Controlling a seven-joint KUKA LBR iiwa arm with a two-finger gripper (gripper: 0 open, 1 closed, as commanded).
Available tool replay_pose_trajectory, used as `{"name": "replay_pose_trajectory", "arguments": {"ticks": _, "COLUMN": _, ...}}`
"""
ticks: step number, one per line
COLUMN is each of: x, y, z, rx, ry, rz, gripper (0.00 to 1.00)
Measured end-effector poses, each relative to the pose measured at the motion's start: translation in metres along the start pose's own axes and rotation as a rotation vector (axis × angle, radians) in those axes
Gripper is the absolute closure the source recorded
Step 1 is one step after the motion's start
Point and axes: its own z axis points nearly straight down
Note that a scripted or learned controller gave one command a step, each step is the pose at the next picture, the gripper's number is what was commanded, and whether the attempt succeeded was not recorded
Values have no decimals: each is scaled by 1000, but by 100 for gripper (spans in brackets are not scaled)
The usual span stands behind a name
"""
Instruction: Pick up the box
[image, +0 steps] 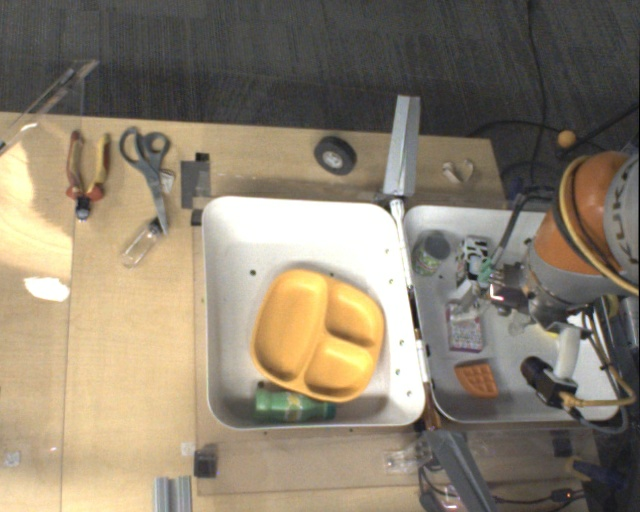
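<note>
A wooden bench (120, 380) fills most of the frame beneath a strip of dark carpet, carrying two shallow white bins side by side. The left bin (230, 300), the larger in view, holds a yellow three-compartment tray (320, 332) lying tilted across its middle, with a green can (293, 405) on its side tucked under the tray's lower edge. At the right of the frame the grey arm (590, 235), its orange band showing, hangs over the right bin (505, 405); the gripper (500, 285) sits low in the upper middle of that bin amid wires and fittings, and how far its fingers are spread, or whether they have hold of anything, cannot be told from this angle. The box (466, 328), a small flat packet with a purplish printed face, lies on the bin floor just below and slightly left of the gripper, near it, though contact cannot be judged. Below the box rests an orange waffle-patterned piece (478, 379), and a grey round object (435, 246) sits in the bin's upper left corner. On the bench at upper left lie scissors (148, 165) and red-handled pliers (86, 170), with a roll of black tape (335, 155) near the top centre.
</note>
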Motion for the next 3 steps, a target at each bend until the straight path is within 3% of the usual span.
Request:
{"name": "replay_pose_trajectory", "arguments": {"ticks": 1, "x": 8, "y": 7, "z": 74, "rx": -12, "ry": 3, "rz": 71, "gripper": 0}}
{"name": "replay_pose_trajectory", "arguments": {"ticks": 2, "x": 8, "y": 10, "z": 62, "rx": -18, "ry": 2, "rz": 68, "gripper": 100}}
{"name": "replay_pose_trajectory", "arguments": {"ticks": 3, "x": 54, "y": -2, "z": -65, "rx": -5, "ry": 1, "rz": -35, "gripper": 100}}
